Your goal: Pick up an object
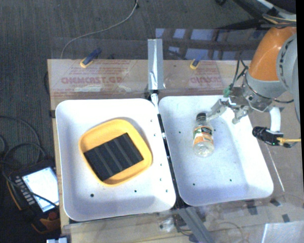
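A small clear bottle (203,135) with a dark cap and an orange label lies in the right bin (245,180), near its back middle. A yellow dish with a black ribbed insert (115,152) rests in the left bin (75,197). My gripper (227,111) hangs over the back right part of the right bin, just right of the bottle's cap. Its fingers (215,109) are spread apart, with nothing between them.
The arm's orange band (270,55) and grey wrist reach in from the upper right. A metal divider (155,68) stands behind the gap between the bins. Two clamps (90,57) sit on the back board. A tablet (38,185) lies on the floor at left.
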You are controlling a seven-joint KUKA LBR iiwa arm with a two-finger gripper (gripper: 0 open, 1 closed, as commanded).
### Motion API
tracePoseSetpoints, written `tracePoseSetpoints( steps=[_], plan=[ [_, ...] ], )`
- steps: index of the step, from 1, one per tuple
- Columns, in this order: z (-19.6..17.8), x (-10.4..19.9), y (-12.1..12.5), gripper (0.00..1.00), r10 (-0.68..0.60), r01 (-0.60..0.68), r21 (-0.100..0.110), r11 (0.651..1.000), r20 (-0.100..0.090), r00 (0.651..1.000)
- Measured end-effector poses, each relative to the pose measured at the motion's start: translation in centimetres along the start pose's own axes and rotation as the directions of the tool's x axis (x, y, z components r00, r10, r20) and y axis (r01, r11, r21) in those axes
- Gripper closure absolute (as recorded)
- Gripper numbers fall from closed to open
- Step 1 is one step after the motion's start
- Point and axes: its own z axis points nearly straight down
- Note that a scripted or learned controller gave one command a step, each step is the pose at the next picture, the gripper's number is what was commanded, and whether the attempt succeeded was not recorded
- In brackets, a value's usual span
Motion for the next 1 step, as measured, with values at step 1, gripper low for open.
tracePoseSetpoints(
  steps=[1],
  plan=[
    [8.44,3.79,-0.88,0.00,-0.108,0.108,-0.006,0.994,0.002,0.994]
  ],
)
